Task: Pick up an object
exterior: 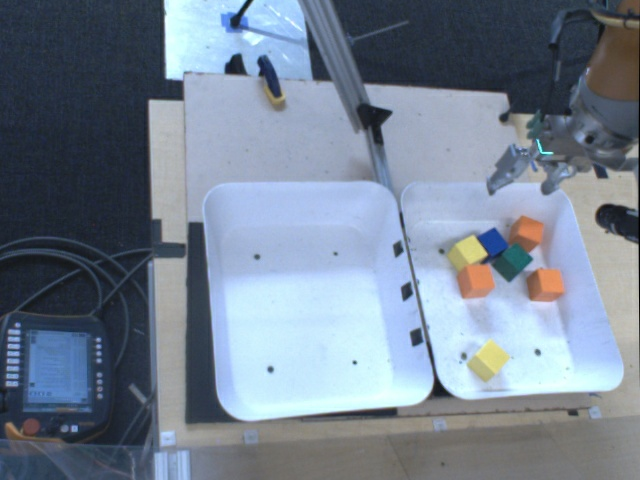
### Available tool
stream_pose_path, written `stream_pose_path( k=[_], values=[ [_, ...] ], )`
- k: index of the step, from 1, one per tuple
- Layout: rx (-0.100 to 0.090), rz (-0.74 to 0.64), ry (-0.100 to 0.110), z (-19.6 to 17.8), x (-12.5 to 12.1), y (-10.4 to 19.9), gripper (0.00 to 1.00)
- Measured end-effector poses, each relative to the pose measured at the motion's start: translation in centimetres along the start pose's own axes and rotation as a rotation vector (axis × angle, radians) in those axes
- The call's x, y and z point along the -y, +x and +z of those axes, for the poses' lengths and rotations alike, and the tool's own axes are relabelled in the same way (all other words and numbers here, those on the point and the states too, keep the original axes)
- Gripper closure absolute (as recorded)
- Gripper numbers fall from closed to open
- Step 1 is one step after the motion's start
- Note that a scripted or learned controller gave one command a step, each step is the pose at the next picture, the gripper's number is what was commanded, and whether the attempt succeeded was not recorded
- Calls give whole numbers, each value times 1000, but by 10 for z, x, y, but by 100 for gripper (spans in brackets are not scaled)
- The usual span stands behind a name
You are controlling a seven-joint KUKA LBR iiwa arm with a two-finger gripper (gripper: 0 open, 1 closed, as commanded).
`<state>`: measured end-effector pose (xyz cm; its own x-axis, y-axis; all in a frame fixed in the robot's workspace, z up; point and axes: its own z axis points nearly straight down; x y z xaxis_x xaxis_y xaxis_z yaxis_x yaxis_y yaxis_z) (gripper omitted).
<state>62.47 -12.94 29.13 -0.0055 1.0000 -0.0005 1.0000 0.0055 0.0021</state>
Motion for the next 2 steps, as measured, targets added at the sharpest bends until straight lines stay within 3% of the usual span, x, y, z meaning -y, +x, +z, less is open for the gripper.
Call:
stream_pose_path(
  k=[2],
  values=[
    [-1,5,6,95,7,2,0]
  ],
)
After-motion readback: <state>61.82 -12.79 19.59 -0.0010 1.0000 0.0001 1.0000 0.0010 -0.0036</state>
